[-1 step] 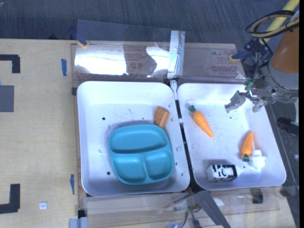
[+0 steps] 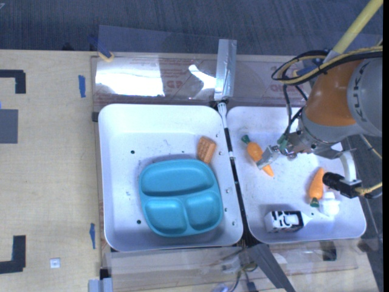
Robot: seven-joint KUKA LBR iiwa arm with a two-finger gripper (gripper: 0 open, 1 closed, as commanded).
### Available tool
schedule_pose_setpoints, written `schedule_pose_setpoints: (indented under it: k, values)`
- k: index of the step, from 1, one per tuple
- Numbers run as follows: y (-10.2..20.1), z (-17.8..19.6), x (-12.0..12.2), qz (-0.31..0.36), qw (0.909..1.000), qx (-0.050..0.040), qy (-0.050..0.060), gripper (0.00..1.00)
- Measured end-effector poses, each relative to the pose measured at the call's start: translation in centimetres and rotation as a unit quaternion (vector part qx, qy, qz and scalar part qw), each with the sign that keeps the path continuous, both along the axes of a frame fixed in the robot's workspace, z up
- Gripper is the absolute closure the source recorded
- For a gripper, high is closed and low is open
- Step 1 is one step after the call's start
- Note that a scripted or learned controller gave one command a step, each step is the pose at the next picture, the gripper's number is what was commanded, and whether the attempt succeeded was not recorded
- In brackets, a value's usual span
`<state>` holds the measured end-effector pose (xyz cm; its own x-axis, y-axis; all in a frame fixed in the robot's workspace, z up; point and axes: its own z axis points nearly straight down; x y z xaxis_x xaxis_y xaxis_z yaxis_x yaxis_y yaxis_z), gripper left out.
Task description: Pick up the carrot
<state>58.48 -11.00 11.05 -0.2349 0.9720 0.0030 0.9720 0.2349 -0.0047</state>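
An orange carrot (image 2: 254,153) with a green top lies in the right bin (image 2: 346,230), near its left wall, pointing down and right. My gripper (image 2: 270,156) reaches in from the right and sits low, right against the carrot's right side. A second carrot (image 2: 316,185) lies further right in the same bin, close to the arm's black cable fitting.
A black-and-white object (image 2: 284,219) lies at the right bin's front, and a small white piece (image 2: 330,207) sits beside the second carrot. The left bin (image 2: 115,163) holds a blue divided plate (image 2: 180,196) and a brown bread-like piece (image 2: 206,149).
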Motion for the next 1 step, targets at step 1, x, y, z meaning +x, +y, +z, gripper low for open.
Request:
schedule_pose_setpoints:
  k: [1]
  values:
    - [-0.06,-2.35,1.88,0.173,0.9848,-0.0007,-0.005,0.0]
